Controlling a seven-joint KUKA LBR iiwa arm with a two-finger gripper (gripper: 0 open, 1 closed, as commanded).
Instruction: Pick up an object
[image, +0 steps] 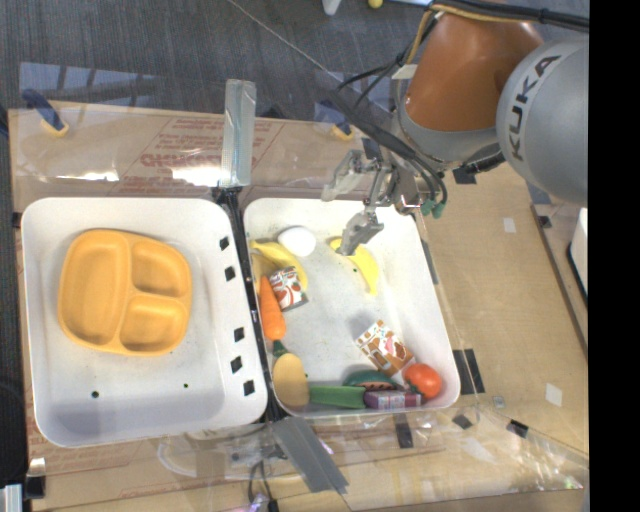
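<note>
Over the right bin (432, 300), the end effector (358, 232) hung just above a banana (366, 268); its grip state could not be told. Nothing appeared held. Step looked like approach. Next move likely needed a straight descent onto the banana, clear of the egg (296, 241).

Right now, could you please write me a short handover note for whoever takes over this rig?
Gripper: over the far end of the right bin, just above the banana; nothing seen held.
Right bin: white egg, carrot, two small cartons, tomato, and more toy food along the near wall.
Left bin: yellow divided plate.
Done: nothing picked up yet.
Left: grasp and lift one object; the banana looks nearest.
</note>
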